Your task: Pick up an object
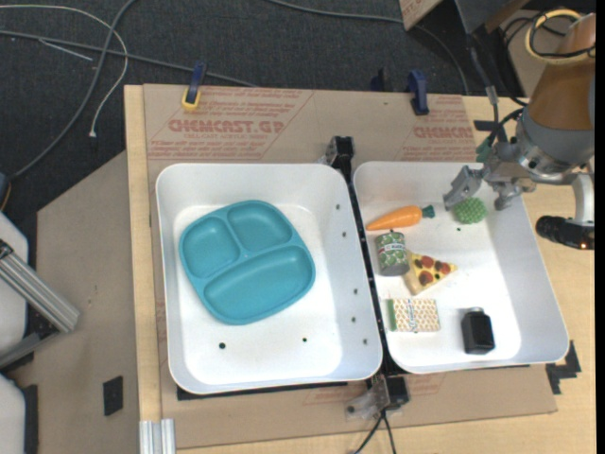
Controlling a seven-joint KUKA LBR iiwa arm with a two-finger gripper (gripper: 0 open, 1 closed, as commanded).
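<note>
A cardboard-covered worktop carries two shallow white bins side by side, seen from above at a slant. The left bin holds a teal divided plate near its middle, its large compartment toward the near edge and two smaller ones toward the far edge. The right bin holds several small things.

The grey arm with its orange band reaches in from the right and bends down over the far right corner of the right bin. Its gripper hangs over a small green ball, with one grey finger on each side of the ball; whether they touch it cannot be told.

A toy carrot lies near the far left corner of the right bin, its long axis running across the bin, orange tip toward the left edge and green stem end toward the ball. Just nearer the front sits a small green can, and beside it a toy pizza slice. A flat patterned packet lies near the front left corner, with a small black block to its right, near the front edge. None of these crowds the ball.

Blue clamps grip the worktop's far edge.
</note>
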